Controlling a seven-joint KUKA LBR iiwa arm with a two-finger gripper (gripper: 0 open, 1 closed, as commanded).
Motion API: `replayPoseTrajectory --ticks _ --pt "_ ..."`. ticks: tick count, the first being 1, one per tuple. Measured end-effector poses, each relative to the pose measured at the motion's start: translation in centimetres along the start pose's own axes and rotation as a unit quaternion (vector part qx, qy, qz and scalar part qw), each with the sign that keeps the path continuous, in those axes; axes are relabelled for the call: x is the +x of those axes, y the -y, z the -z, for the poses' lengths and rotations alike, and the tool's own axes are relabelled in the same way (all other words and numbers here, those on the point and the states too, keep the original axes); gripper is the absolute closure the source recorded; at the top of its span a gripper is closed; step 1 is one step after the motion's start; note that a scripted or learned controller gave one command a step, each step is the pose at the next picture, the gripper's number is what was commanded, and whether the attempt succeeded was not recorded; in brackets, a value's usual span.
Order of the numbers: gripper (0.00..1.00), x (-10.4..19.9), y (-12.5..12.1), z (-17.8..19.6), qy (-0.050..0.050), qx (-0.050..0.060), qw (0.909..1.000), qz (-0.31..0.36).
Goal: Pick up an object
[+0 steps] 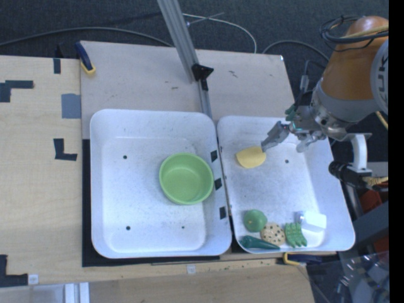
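Fingers [276, 137] could not be read as apart or together: one dark finger tip showed clearly, angled down and to the left, while its partner was lost against the gripper [287, 136] body, so their state could not be told from this slanted view. Nothing was seen between them.

Nearest candidate was the yellow piece [251, 158], lying flat in the upper part of the right bin [328, 188], just beside and below the visible tip, possibly touching it; the overhead angle hid any gap.

Other objects sat well apart, clustered along the right bin's near wall: green ball [255, 219], speckled ball [273, 233], dark green item [260, 243], green toy [295, 234], white block [312, 221]. Green bowl [185, 178] stood alone in the left bin [113, 137].

Risks judged from this position:
- Gripper sat offset to the right of the yellow piece, not centred over it. A close from there would likely catch one edge or nothing.
- That piece looked low and rounded; a tip landing on its top could press it flat or skid it toward the wall between the bins.
- A sideways push could wedge it against that wall, where one finger has no room.
- If the height was misjudged, tips could strike the bin floor.
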State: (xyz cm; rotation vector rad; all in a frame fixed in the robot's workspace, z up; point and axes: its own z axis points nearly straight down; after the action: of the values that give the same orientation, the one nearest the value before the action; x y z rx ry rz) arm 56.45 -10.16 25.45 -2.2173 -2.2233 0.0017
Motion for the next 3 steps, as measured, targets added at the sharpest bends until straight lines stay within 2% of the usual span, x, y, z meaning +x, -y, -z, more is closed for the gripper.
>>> replayPoseTrajectory --ticks 1,2,3 --pt "0.0 0.0 0.0 0.0 0.0 0.0 1.0 0.0" --pt "0.0 0.2 1.0 -5.9 0.0 0.003 1.0 -0.001" --pt "0.0 -0.7 0.9 -11.5 0.0 0.003 1.0 -0.001"
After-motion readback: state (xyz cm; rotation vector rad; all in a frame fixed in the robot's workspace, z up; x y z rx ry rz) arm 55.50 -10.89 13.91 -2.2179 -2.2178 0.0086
